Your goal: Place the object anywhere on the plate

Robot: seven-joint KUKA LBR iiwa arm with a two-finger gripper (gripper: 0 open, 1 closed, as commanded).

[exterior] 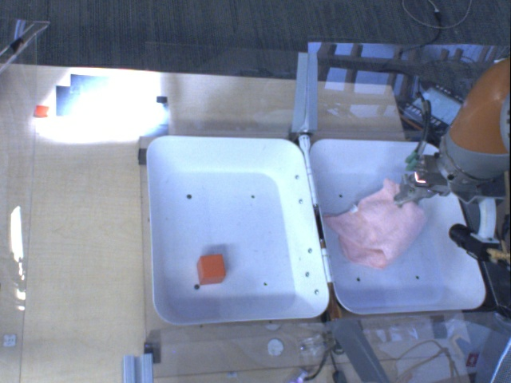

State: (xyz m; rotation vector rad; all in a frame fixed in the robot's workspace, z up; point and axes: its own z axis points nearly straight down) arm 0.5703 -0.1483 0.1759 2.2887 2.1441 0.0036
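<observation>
Tool (417, 183): at the upper right edge of a crumpled pink cloth (375, 228) in the right bin (447, 294); whether its tips are spread or pinching fabric cannot be made out. Arm (479, 126): cut off by the frame edge to the tool's right. Orange block (211, 269): far left of and below the tool, alone in the left bin (231, 166) on the tabletop (72, 238).

arm in from the right, orange band high at the frame edge, wrist angled down-left, end effector (417, 183) low, tip pointing left, small red-green light on it
</observation>
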